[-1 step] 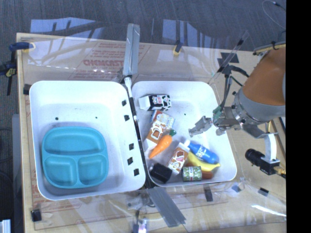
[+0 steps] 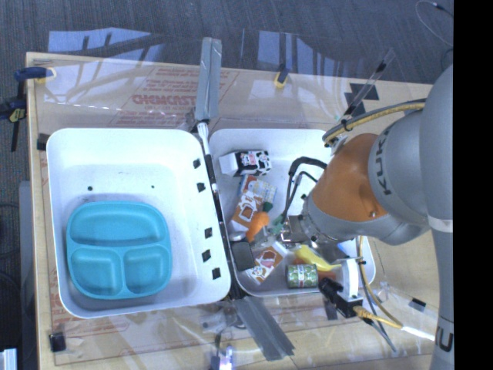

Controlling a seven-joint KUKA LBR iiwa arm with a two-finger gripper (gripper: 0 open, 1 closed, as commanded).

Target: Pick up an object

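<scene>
The right bin (image 2: 231, 141) holds a heap of small objects: a black-and-white carton (image 2: 254, 160) at the back, printed snack packets (image 2: 252, 199), an orange carrot-like piece (image 2: 258, 223), a yellow item (image 2: 317, 257), a green can (image 2: 302, 276) and a small packet (image 2: 266, 260) at the front. The grey arm with its orange band (image 2: 350, 191) reaches in from the right and hangs low over the bin's middle. Its gripper (image 2: 286, 230) sits just right of the orange piece, above the yellow item. The wrist hides the fingertips.
The left bin (image 2: 115, 149) holds a blue three-compartment tray (image 2: 118, 249) at its front left. A grey divider bar (image 2: 208, 75) runs between the bins at the back. Cables (image 2: 370, 114) loop behind the arm at the right.
</scene>
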